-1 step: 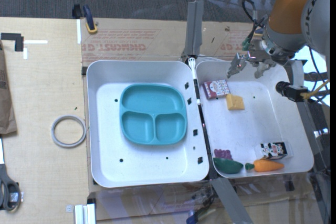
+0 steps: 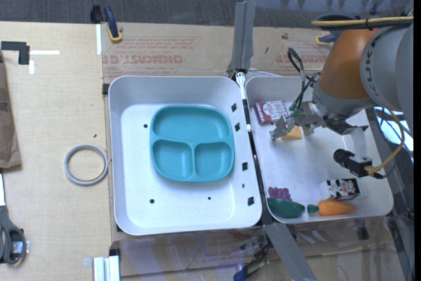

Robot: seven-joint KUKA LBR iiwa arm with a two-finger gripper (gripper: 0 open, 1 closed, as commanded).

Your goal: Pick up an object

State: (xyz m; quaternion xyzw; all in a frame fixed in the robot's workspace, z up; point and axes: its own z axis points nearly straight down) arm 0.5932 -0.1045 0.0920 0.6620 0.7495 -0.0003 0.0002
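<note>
Metal gripper (image 2: 287, 130) over yellow wedge-shaped block (image 2: 293, 133), smooth white bin (image 2: 316, 174).

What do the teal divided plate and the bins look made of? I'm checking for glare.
The teal divided plate looks like moulded plastic, matte to satin: even colour, soft rounded dividers, no sharp highlights. The left bin and right bin look like smooth white plastic, slightly glossy, though painted metal can't be excluded.

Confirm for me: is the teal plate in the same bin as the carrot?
No, the teal plate lies in the left bin, while the carrot lies in the right bin near its front edge.
</note>
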